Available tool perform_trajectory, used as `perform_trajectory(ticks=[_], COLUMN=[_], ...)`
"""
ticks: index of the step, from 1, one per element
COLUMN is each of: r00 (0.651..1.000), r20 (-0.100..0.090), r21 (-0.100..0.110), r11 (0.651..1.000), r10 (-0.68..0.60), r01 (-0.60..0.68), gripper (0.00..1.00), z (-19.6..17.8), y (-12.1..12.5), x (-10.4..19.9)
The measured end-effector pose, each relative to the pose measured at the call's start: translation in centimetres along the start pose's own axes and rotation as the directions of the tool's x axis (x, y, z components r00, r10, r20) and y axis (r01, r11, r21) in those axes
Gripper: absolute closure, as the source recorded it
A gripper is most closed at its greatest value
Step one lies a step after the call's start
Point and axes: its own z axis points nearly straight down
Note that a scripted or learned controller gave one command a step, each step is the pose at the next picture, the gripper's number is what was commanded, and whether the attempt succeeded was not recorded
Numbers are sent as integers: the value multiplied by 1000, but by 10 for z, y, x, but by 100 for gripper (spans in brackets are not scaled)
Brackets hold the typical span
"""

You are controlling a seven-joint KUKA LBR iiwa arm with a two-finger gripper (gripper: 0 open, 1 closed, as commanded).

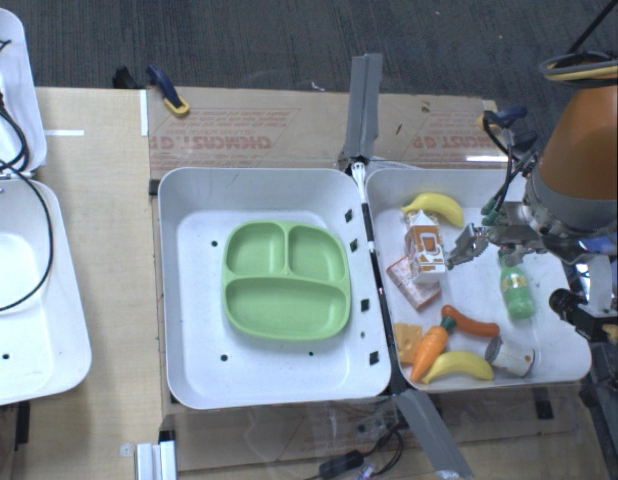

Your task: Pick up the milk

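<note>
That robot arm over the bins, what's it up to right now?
The arm is reaching into the right bin from the right, going for the milk carton. Its gripper sits right beside the carton, which lies among two bananas, a carrot, a green bottle and a few other toy foods. The carton rests on the bin floor and is not lifted. The left bin holds a green divided plate.
</note>
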Motion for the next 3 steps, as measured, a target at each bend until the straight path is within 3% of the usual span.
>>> perform_trajectory(ticks=[1, 2, 3], r00=[970, 969, 1000], r20=[-4, -5, 0], r21=[-10, -12, 1], r11=[970, 969, 1000], r10=[243, 245, 4], r01=[-243, -245, -4], gripper=[0, 100, 100], z=[87, 78, 30], y=[60, 61, -24], x=[-3, -4, 44])
